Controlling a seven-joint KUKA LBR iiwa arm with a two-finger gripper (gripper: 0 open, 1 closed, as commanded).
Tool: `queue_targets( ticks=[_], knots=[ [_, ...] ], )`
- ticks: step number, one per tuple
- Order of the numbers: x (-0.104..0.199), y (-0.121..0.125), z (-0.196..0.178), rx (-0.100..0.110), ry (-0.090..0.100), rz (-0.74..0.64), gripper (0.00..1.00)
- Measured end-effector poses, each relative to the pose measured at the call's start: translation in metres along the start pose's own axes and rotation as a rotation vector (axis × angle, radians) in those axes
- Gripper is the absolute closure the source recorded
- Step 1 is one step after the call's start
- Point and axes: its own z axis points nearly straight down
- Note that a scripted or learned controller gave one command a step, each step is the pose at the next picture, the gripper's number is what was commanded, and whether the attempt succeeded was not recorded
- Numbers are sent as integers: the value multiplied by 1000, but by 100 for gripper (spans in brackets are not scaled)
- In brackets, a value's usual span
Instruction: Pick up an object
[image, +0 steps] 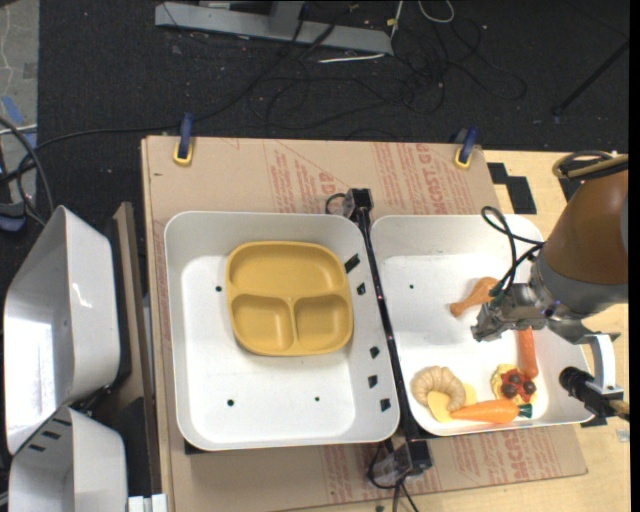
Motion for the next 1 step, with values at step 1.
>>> queue_targets(
  ticks=[1],
  knots=[
    [7, 5, -60, -1, 0, -2, 100]
  ],
)
